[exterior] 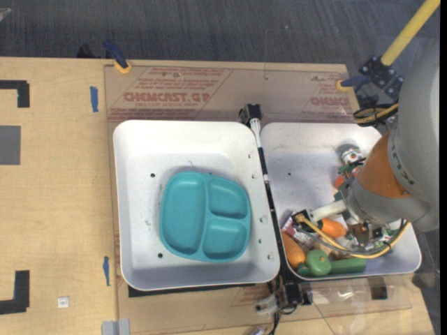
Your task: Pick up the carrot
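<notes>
An orange carrot-like piece (333, 227) lies in the right bin (293, 152), right against the low end of my gripper (343, 230). A second orange piece (295, 255) rests near the bin's front left corner. The gripper is down low in the front part of the right bin, among the clutter, and the arm's grey wrist with its orange band (380, 176) hides part of what lies under it. I cannot make out whether anything is held.
A round green item (318, 264) and a long green one (348, 262) lie at the right bin's front wall. A small multicoloured object (347, 158) sits further back. The left bin (140, 152) holds a teal divided plate (206, 216). Cables loop by the wrist.
</notes>
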Controlling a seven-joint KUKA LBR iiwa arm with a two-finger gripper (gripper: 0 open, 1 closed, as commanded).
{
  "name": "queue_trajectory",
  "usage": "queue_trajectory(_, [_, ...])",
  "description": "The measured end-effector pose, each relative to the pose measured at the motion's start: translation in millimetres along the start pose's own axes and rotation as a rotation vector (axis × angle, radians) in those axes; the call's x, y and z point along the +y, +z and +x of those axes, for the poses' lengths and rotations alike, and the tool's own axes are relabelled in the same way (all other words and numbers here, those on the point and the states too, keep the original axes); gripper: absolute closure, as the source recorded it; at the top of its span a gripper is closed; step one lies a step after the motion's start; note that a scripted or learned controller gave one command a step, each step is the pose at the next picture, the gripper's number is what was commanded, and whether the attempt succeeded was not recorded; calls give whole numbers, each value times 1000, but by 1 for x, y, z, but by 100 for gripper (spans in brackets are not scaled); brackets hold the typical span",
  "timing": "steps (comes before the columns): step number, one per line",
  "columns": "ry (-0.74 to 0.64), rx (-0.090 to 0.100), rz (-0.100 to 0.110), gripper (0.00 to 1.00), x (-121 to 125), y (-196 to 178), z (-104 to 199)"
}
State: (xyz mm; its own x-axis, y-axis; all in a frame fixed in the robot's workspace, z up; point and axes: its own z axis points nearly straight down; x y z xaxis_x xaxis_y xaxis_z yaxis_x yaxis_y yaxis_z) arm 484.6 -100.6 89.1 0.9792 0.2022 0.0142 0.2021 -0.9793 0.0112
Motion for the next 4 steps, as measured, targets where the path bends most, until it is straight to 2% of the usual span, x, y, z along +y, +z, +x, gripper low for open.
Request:
queue_trajectory(2, [1, -2, 2, 0, -6, 0, 1])
queue_trajectory(3, [1, -2, 1, 100, -5, -11, 0])
queue_trajectory(4, [1, -5, 2, 0, -6, -10, 0])
